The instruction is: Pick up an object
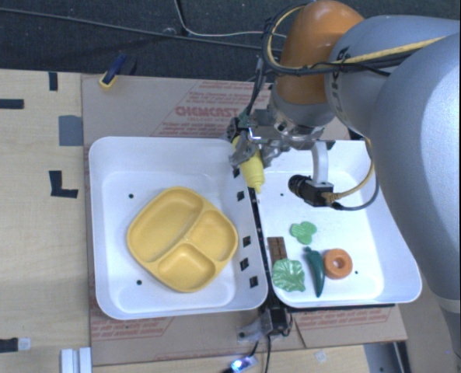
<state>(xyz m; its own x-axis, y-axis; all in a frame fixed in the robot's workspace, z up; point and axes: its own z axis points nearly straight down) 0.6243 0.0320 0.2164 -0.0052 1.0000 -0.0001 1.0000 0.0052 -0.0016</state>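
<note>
Over the divider between two white bins, one gripper (249, 155) is hanging with one small yellow object (253, 174) showing between its fingers, just above the rims; their spread is hard to judge. One smooth yellow sectioned plate (182, 239), with three compartments, is lying in the left bin (106, 208). Sitting in the right bin (393, 278): two leafy green pieces (288, 274), one dark green pepper (316, 269), one orange ring (338, 263), one brown block (277, 247).

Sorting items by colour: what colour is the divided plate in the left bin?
Yellow divided plate, camera view.
</note>
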